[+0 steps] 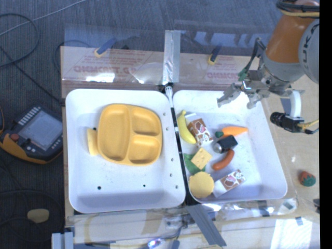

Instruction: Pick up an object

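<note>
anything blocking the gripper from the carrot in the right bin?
Nothing visible. The gripper hangs open above the right bin's far end; the carrot lies just nearer, top exposed, with a dark object touching its near side.

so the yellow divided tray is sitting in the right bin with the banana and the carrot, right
Not quite. The camera view shows the yellow divided tray in the left bin, apart from the food. The banana and the carrot do lie in the right bin.

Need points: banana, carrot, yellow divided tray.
banana [185, 128], camera view, middle of its curved body
carrot [235, 130], camera view, middle of the orange root
yellow divided tray [115, 124], camera view, floor of its big left compartment
</note>
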{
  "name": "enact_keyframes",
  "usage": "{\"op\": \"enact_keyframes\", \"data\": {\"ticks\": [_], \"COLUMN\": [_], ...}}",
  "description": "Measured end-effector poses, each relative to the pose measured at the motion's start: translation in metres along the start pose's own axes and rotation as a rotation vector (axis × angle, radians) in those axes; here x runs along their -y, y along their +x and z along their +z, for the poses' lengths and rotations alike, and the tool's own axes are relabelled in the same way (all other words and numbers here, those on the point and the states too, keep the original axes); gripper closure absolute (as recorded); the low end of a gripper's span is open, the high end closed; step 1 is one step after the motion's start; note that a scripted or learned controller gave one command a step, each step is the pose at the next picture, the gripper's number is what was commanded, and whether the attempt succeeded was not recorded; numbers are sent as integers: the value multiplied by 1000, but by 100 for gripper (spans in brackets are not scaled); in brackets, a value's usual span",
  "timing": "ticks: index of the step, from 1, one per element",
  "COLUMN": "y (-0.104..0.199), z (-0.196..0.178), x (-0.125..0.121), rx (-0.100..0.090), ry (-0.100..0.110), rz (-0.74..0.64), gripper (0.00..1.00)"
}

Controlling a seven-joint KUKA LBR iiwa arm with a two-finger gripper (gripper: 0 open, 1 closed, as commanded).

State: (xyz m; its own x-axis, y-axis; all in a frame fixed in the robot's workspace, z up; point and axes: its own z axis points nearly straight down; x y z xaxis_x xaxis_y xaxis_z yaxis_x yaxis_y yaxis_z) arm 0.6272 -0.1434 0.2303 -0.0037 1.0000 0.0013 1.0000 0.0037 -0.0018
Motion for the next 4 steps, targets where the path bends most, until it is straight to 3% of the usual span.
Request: {"op": "enact_keyframes", "data": {"ticks": [1,2,3,4], "y": [17,18,18,74], "z": [123,140,130,47], "x": [-16,52,50,29], "rx": [0,5,2,3], "ry": [-3,-12,-16,0], "rz": [-238,-215,-215,-59], "gripper": [0,0,100,100]}}
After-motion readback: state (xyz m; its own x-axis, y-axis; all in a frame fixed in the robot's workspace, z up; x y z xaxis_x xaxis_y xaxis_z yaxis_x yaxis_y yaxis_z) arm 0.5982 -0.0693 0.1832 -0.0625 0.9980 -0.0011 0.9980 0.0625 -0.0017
